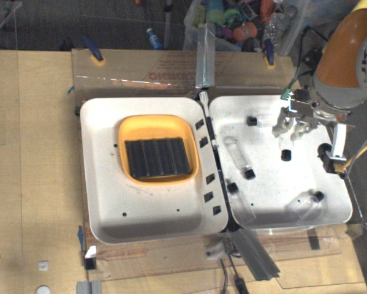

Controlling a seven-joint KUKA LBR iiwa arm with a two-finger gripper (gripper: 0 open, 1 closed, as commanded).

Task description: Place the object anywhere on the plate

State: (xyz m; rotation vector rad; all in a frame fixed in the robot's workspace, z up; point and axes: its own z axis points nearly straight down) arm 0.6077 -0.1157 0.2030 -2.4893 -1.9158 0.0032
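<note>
An orange-yellow plate lies in the left bin. A dark ridged rectangular object rests flat on the plate and covers most of its middle. My gripper hangs over the upper part of the right bin, far to the right of the plate. It is open, with its silvery fingertips apart and nothing between them. The arm's orange band is above it at the right.
Several small black pieces lie scattered in the right bin, one just below the gripper and another to its left. A clear, faint item lies near the divider. A tub of colourful toys stands behind the bins.
</note>
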